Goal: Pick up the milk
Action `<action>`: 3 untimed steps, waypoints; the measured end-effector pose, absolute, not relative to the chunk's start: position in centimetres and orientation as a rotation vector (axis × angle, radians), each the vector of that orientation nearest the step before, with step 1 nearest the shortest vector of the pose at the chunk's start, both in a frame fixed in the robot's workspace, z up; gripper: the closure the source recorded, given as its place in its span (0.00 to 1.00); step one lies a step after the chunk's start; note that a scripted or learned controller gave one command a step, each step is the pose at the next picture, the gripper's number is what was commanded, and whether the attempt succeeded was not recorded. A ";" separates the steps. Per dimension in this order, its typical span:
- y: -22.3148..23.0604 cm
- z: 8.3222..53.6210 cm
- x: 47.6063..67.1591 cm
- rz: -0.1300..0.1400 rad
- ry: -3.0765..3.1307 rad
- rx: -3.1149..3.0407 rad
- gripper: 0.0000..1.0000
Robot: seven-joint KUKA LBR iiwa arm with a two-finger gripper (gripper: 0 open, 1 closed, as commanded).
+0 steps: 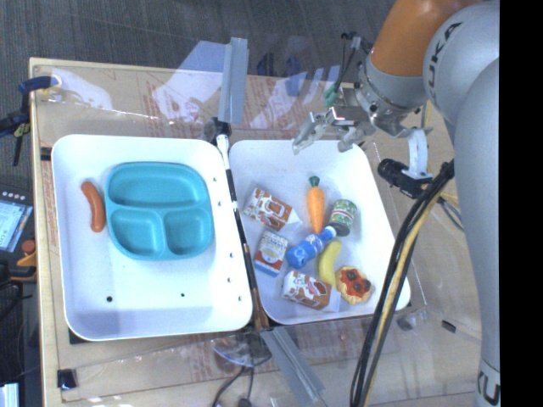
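Observation:
Several toy foods lie in the right white bin. A small white carton with red and blue print, likely the milk, lies near the bin's left wall. A brown and white carton sits just above it, and a third one lies on its side at the front. My gripper hangs over the bin's far edge, well above and behind the cartons. It is open, fingers spread, with nothing between them.
Also in the right bin are a carrot, a green can, a blue bottle, a banana and a pizza slice. The left bin holds a teal divided plate and a sausage.

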State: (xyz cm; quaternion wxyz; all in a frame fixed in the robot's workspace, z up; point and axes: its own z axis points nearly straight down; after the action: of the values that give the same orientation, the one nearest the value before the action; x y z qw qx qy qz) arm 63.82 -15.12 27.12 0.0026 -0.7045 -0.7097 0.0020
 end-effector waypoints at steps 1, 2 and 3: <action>-11.9 12.7 58.6 0.007 -2.225 -2.210 0.00; -11.9 13.6 58.6 0.012 -2.230 -2.203 1.00; -11.9 13.6 58.6 0.012 -2.230 -2.203 0.00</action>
State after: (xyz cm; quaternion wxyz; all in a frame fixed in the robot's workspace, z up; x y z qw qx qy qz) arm 58.58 -11.86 13.58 0.0034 -0.7027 -0.7115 0.0038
